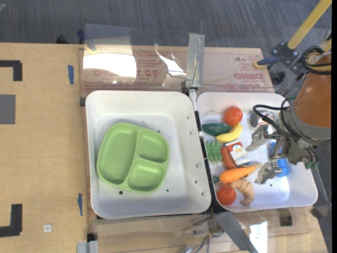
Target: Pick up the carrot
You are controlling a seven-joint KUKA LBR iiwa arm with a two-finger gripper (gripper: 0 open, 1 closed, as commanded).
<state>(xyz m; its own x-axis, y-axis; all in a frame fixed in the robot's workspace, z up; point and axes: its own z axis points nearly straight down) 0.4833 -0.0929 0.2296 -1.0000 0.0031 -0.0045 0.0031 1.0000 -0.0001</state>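
Over the right-hand bin, the jaws hang spread apart with nothing between them — one metal finger lies toward the far side, the other toward the near side. The grey arm with its orange band comes in over the bin's right edge.

The carrot lies on the bin floor near the near edge, orange and slanting, its thicker end toward the divider between the bins and its thin tip just beside the near finger; whether they touch cannot be made out. Just past the carrot toward the far side sits a red packet with a white label. Beyond that come a yellow banana, a dark green vegetable and a red-orange tomato near the far edge. A green leafy piece lies against the divider. Near the bin's near edge are a second red tomato and a tan croissant, both just beside the carrot. A small blue item lies close by the near finger.

The left-hand bin holds a green three-compartment plate, lying flat — well apart from the carrot.
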